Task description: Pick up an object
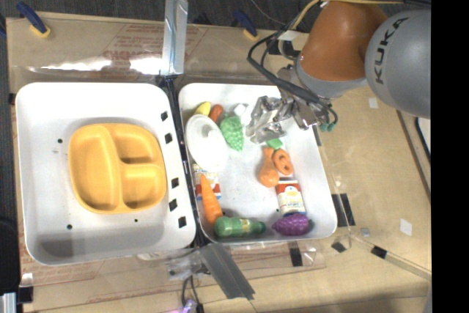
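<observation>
Grey arm (pixel 381 48) from right, wrist angled steeply down

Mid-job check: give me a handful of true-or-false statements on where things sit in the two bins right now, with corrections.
1. The yellow divided plastic tray lies in the left white bin. True.
2. The purple toy grape bunch sits in the left bin. False: it is in the right white bin's near right corner.
3. The gripper is above the right bin. True.
4. The orange toy carrot lies on the yellow tray. False: it lies near the right bin's left wall.
</observation>
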You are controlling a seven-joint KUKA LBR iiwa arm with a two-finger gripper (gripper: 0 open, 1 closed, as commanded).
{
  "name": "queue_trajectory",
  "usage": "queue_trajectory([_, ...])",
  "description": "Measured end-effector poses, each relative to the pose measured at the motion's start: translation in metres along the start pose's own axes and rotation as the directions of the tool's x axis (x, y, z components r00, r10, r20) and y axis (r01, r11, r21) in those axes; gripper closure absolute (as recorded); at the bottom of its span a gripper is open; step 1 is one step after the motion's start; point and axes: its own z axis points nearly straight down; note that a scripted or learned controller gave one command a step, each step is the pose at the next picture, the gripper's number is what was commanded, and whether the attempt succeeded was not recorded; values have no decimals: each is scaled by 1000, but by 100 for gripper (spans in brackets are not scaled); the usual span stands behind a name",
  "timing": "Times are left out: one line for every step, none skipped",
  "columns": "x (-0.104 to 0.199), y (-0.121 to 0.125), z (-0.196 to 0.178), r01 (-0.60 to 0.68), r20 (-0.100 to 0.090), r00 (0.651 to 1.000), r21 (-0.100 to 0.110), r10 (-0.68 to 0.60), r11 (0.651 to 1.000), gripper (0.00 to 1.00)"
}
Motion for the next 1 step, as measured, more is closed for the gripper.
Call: queue_trajectory([-45, -8, -80, -126, 4, 992, 3, 126, 992, 100])
